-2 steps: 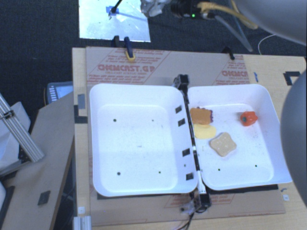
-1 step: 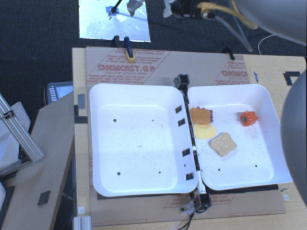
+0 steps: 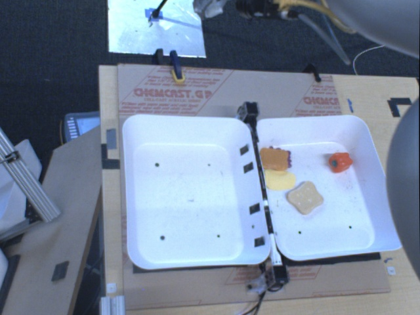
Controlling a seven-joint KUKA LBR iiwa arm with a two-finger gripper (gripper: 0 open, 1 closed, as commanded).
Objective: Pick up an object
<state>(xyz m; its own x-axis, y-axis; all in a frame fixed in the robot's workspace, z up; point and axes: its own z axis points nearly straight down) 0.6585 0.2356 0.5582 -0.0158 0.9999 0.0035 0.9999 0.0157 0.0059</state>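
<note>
Several small toy foods lie in the right bin (image 3: 367,149). A brown cracker-like piece with a purple edge (image 3: 275,158) sits near the divider. A flat yellow slice (image 3: 281,180) lies just below it, and a beige toast-shaped piece (image 3: 305,198) lies below that. A red-orange pepper-like toy (image 3: 340,163) rests toward the bin's right side. My gripper (image 3: 213,0) hangs at the top of the view, beyond the bench's far edge and well away from both bins. It is blurred and partly cut off.
The left bin (image 3: 131,176) adjoins the right one, with black clips along the shared rim. A shiny metal sheet (image 3: 156,18) lies behind the bench. A yellow clamp (image 3: 178,76) grips the far edge. A grey arm link (image 3: 405,176) looms at the right.
</note>
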